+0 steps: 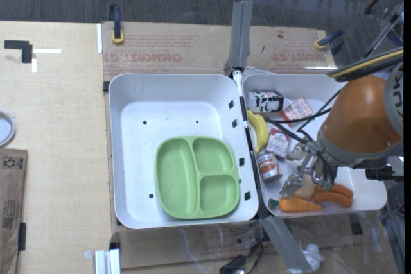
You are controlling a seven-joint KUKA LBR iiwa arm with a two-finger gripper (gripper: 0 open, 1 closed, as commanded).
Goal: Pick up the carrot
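**Claw down at the carrots, grasp not yet shown**

Nearest the camera, at the front wall of the right bin (379, 202), lie two carrots: one (300, 205) along the front edge, another (337, 194) just behind it to the right. The claw (302, 184) hangs low right over them, its metal parts touching or nearly touching the front carrot; whether it is apart or together I cannot tell, and no carrot is seen clamped in it. The step looks like the final descent or the closing. Next it needs a firm close on one carrot, then a straight lift.

Behind, a can (268, 166) and banana (259, 130) lie near the divider. The arm (359, 119) reaches in from the right, wrist bent downward. The left bin (128, 138) holds a green tray (198, 176).
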